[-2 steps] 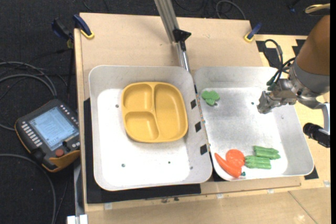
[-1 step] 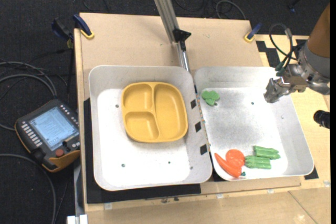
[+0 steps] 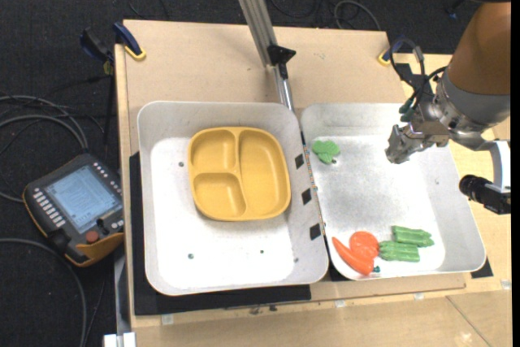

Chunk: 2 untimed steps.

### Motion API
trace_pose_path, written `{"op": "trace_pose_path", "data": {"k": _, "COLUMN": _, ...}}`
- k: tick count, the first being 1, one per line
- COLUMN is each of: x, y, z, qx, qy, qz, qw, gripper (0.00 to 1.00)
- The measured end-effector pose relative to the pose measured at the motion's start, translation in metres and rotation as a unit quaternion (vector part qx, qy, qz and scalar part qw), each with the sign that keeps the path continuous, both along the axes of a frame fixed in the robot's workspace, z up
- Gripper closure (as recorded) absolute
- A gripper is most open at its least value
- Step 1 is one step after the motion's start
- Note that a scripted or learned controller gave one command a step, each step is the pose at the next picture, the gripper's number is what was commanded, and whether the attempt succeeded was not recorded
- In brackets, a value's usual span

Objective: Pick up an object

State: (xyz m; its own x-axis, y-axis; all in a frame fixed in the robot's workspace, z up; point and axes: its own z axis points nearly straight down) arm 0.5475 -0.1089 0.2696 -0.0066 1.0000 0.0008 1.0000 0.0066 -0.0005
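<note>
A small green toy (image 3: 326, 150) lies near the right bin's (image 3: 455, 199) left wall, well apart from my claw (image 3: 398, 149), which hangs over the bin's upper middle. A tomato (image 3: 363, 244), carrot (image 3: 349, 256) and green pods (image 3: 404, 244) cluster at its lower edge. A yellow divided plate (image 3: 240, 173) sits in the left bin (image 3: 162, 199).

No legible text anywhere — no labels, brands, numbers or signs that can be read. Only candidate is the handheld pendant (image 3: 77, 207) on the floor left of the bench: its screen is lit and shows pale rows of content, but too small and blurred to read a single character. Buttons beside the screen carry no readable marks either. Yellow divided tray (image 3: 240, 173) and both white bins (image 3: 162, 175) are unmarked.
</note>
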Motion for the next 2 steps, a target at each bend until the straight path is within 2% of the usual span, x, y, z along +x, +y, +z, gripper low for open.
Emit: {"op": "trace_pose_path", "data": {"k": 2, "x": -0.014, "y": 0.093, "z": -0.011, "qx": 0.0003, "qy": 0.001, "qz": 0.0, "qw": 1.0, "gripper": 1.0}}
